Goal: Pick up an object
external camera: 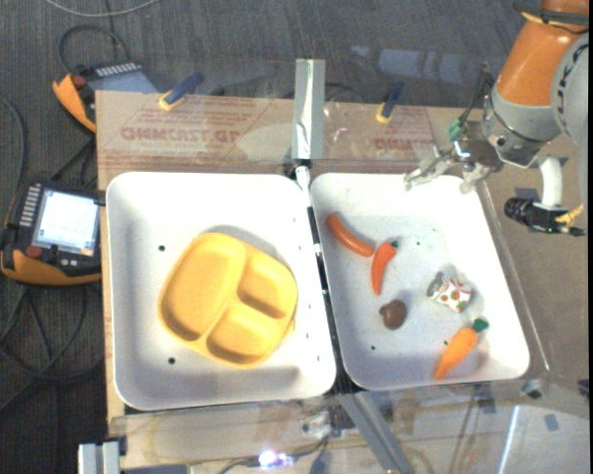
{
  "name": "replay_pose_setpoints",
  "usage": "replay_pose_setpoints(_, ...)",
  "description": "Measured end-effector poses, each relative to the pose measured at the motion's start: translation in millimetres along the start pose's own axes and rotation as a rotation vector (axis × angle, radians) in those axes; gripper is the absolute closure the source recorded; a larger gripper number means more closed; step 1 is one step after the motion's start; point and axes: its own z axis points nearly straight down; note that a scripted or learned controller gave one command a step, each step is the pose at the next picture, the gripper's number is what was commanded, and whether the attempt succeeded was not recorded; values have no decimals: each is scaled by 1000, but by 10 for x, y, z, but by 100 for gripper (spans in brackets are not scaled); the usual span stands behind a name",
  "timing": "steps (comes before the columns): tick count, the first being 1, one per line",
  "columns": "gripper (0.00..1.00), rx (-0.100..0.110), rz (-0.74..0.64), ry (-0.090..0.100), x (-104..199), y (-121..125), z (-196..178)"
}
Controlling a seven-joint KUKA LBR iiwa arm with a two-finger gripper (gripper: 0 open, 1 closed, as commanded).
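Note:
The right bin [499, 265] holds several small items: an orange sausage [348, 235], a small carrot [381, 266], a brown rounded piece [392, 314], a white piece with red and green marks [451, 292], and a second carrot [457, 350] near the front right corner. My gripper [443, 176] hangs above the bin's far rim, right of the sausage and well above the items. It is open, its two fingers spread apart with nothing between them.
A yellow divided plate [229, 297] lies in the left bin [138, 215]. A ridge [316, 265] separates the two bins. Clamps [179, 89] sit on the cardboard behind them. A handheld pendant [54, 230] lies on the floor at the left.

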Motion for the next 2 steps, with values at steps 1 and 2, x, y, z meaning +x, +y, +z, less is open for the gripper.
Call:
replay_pose_setpoints(1, 0, 2, -15, 1, 503, -818, 860)
replay_pose_setpoints(2, 0, -15, 74, -4, 597, -1131, 1251)
